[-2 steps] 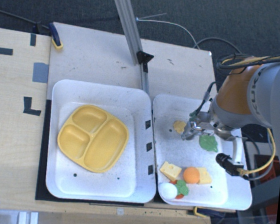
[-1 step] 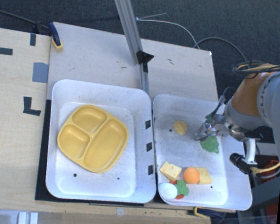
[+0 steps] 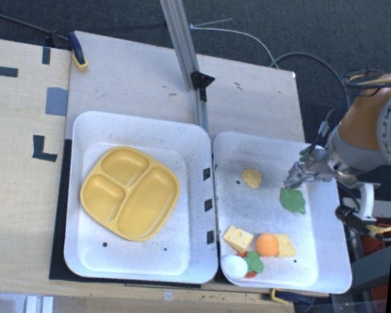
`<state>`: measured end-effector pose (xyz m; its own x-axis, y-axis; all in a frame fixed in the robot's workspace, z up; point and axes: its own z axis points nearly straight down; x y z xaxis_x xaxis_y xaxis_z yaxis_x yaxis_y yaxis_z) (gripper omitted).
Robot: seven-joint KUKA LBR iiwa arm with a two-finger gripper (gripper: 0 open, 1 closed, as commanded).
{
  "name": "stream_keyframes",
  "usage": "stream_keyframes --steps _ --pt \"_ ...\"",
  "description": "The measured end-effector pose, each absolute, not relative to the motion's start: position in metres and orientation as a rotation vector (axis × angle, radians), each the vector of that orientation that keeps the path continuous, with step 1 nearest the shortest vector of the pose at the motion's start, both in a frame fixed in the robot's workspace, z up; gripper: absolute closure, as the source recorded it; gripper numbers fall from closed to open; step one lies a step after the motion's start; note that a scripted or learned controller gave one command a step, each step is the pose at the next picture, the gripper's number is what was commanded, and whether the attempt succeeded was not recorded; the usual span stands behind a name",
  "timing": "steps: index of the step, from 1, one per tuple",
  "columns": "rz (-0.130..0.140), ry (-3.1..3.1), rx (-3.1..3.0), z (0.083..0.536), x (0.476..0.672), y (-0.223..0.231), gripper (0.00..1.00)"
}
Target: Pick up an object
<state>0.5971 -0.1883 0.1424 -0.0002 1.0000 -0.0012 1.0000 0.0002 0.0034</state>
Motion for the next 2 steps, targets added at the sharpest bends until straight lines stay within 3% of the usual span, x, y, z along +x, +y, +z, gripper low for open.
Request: stream_keyframes --steps 1,2 --pt "0.007 2.229 2.210 0.166 0.655 -0.120 1.00" --pt "-0.002 2.217 2.224 0.086 0.656 -0.169 1.00"
